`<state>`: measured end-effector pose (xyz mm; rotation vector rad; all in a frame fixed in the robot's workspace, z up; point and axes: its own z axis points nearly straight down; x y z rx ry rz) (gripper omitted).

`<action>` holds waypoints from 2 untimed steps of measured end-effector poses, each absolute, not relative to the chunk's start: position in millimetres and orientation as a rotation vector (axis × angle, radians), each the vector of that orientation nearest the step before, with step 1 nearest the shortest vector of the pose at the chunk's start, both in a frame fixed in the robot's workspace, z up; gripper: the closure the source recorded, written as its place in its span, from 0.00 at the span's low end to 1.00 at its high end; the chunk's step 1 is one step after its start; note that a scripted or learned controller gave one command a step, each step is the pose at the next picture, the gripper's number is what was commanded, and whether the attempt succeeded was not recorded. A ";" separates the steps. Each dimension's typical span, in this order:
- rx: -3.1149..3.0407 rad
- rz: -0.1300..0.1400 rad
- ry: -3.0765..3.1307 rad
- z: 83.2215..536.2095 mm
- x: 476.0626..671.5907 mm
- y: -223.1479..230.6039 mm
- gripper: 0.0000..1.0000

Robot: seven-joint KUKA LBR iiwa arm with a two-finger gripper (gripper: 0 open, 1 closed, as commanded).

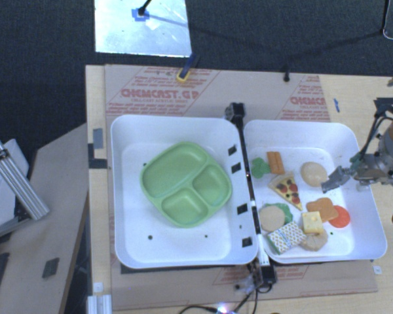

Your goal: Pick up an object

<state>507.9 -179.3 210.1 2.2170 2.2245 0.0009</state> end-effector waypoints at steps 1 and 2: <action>2.220 0.000 2.224 149.6 504.4 -175.7 0.00; 2.219 0.002 2.222 92.1 507.0 -167.8 0.00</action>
